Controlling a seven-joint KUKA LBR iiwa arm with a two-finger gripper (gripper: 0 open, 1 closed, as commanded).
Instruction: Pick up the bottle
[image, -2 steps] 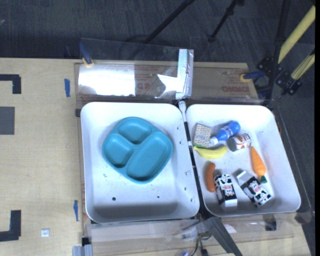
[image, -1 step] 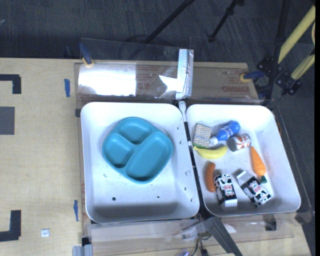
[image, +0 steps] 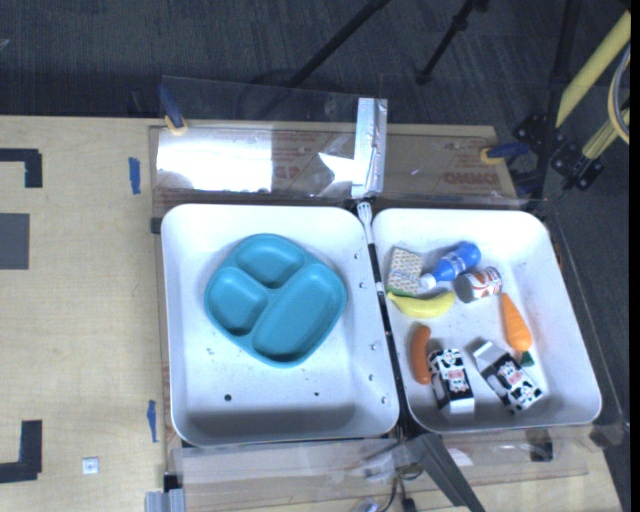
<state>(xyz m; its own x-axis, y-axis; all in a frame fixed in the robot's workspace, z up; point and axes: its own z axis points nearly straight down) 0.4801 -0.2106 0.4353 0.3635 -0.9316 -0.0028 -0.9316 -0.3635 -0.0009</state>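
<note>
A pale wooden bench (image: 70, 300) is seen from above against dark carpet, with two shallow white bins set side by side at the centre of the frame. The state of the pincer cannot be told. In the right bin (image: 570, 300), the bottle (image: 452, 265), blue with a white cap, is laid on its side in the upper middle, its cap end touching a yellow banana (image: 420, 304) and a checked pad (image: 404, 266) just to its left. A red-and-white can (image: 478, 285) is placed just right of the bottle. Two carrots (image: 516, 325) and two cow-patterned cartons (image: 453, 378) are spread toward the bin's lower edge. A blue divided plate (image: 275, 297) is held in the left bin (image: 190, 380).
</note>
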